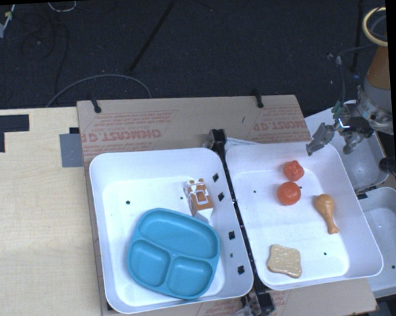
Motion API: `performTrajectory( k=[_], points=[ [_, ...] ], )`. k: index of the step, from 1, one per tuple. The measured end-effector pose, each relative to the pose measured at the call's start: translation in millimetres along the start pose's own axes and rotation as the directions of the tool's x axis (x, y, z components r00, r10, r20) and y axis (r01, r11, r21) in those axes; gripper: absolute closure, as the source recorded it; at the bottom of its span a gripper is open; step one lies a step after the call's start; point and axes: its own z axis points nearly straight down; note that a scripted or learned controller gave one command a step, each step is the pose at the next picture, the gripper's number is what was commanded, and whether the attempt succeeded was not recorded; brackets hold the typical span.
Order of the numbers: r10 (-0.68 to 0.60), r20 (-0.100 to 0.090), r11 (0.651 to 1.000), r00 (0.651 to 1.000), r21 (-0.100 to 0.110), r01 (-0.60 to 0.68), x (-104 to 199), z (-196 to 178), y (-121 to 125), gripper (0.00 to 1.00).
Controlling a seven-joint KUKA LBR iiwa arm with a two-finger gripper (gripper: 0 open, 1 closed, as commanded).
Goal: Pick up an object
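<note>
- You're looking down on two white bins side by side, and the gripper (336, 137) is hanging at the upper right corner of the right bin (367, 260), just over its rim.
- Its two grey fingers are standing apart, splayed open, and nothing is sitting between them; it's holding nothing.
- In the right bin you're seeing four candidates: a red block (293, 170), a tomato (289, 193) just below it, a drumstick (326, 212) to their right, and a slice of toast (285, 260) near the bottom edge.
- The red block is lying closest to the gripper, down and to the left of it in this view, with the tomato almost touching it from below.
- The drumstick is running with its long axis from upper left to lower right, fat end toward the gripper, thin end pointing at the bin's lower right.
- In the left bin (109, 194), a blue divided plate (173, 253) is taking up the lower part, and a small orange-and-white toy (199, 195) is sitting just above its upper right edge.
- I'm judging the pick as not yet begun: the arm is needing to travel left and downward into the right bin.
- The block and tomato are crowding each other, so closing on one is risking a nudge to the other.
</note>
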Motion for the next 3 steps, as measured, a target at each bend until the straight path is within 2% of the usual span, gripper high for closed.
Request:
performTrajectory(
  k=[1, 2, 3],
  points=[
    [-0.002, 0.003, 1.0, 1.0, -0.013, 0.002, 0, -8, 2, 0.0],
    [-0.002, 0.001, 1.0, 1.0, -0.006, 0.002, 0, 57, 1, 0.0],
    [-0.002, 0.001, 1.0, 1.0, -0.007, 0.002, 7, 106, -6, 0.0]
  ],
)
